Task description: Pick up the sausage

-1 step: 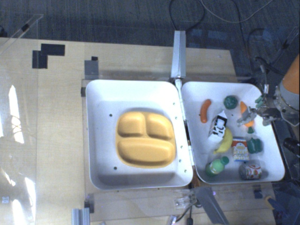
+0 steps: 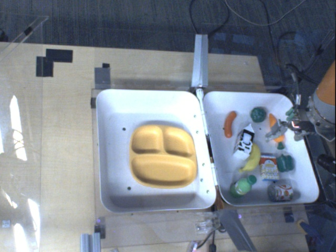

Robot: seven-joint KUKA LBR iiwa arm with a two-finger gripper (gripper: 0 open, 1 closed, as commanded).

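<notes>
Pale wooden bench [image 2: 63,140], blue-grey carpet [image 2: 131,14]

Two white bins [image 2: 105,140], one yellow tray [image 2: 163,155], one sausage [image 2: 229,124], one banana [image 2: 252,159], one can [image 2: 281,191].

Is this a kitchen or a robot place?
Probably a robot lab, not a kitchen. A robot gripper hangs over a white bin of toy food, like a sausage and a banana. Loose cables lie behind the bench.
</notes>
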